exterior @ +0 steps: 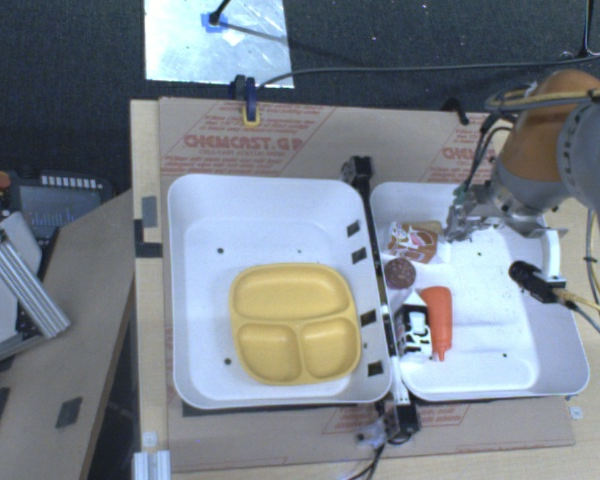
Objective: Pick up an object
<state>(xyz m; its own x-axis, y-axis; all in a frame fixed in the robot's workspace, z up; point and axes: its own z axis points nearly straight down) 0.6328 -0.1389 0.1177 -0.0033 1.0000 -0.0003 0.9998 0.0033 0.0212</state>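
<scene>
White bins sit on the counter; the orange carrot lies below-left of the jaws, lengthwise toward me; jaw state unclear.

A grey robot arm reaches in from the right side of the scene, with an orange band wrapped around it just above the wrist. The arm bends downward and toward the left, ending over the far end of the right-hand white bin, near that bin's back wall. Thin cables loop around the wrist. The gripper hangs at the arm's tip, pointing down into the bin, near the inner edge where the two bins meet. It looks small and dark metallic from this height, and its tip appears to sit low, close to the bin floor, though contact cannot be judged.
</scene>
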